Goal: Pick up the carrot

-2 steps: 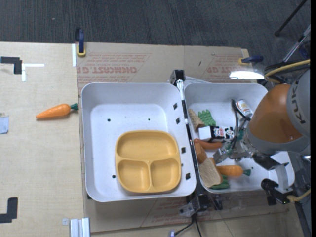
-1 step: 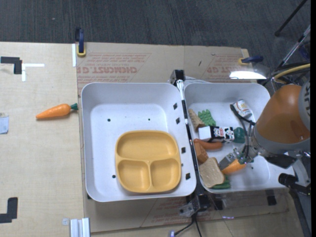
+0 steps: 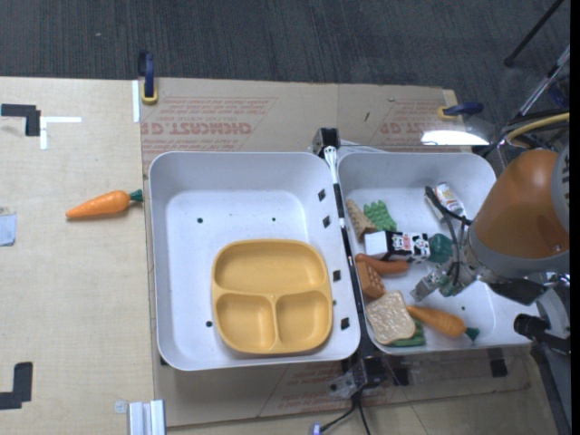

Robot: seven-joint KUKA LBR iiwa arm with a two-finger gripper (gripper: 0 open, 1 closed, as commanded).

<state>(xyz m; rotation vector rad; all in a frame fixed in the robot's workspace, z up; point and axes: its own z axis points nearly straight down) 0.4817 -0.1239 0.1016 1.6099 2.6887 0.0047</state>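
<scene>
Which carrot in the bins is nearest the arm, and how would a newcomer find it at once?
Start at the right-hand shallow white bin, where the grey and orange arm reaches in. Look along its near edge, just right of the brown slice of toy bread: the small orange toy carrot lies there on its side, green stub pointing right. It is smoother and brighter than the reddish sausage above it, and a second orange carrot lies outside on the bench.

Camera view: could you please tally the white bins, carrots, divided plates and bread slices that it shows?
White bins: 2, left bin and right bin
Carrots: 2, carrot outside the bins and carrot in the right bin
Yellow divided plate: 1, in the left bin
Bread slice: 1, in the right bin
Total: 6
</scene>
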